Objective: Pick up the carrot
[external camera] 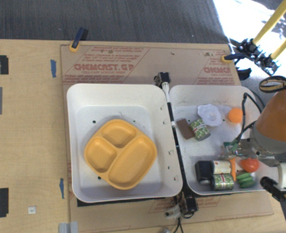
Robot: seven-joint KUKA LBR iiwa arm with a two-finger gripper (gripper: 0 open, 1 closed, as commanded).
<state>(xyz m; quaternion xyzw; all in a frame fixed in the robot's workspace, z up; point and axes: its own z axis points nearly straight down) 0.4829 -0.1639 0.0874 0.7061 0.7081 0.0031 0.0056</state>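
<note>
Camera view looked down on a cardboard-covered worktop [31, 130] with two shallow white bins side by side. Furthest left, the left bin [80, 98] held a yellow divided plate [119, 153], tilted at a diagonal near its middle. Across the divider, the right bin [182, 98] was crowded: a brown block [183, 128] just beside a small green-and-white can [199, 129], a white crumpled piece [210, 114] behind them, and an orange ball [235, 115] near the far wall. Along the near wall lay a black item [203, 172], a pale container [221, 167] and a green-and-red can [223, 181]. The carrot [233, 168] stood as a thin orange sliver just beside those, touching a green vegetable [245, 180], with a red tomato [249, 165] close by. From the right the grey-and-orange arm [278, 123] hung over this corner, and the jaws [236, 149] sat just above the carrot; whether they were spread or clenched I could not tell.
</note>
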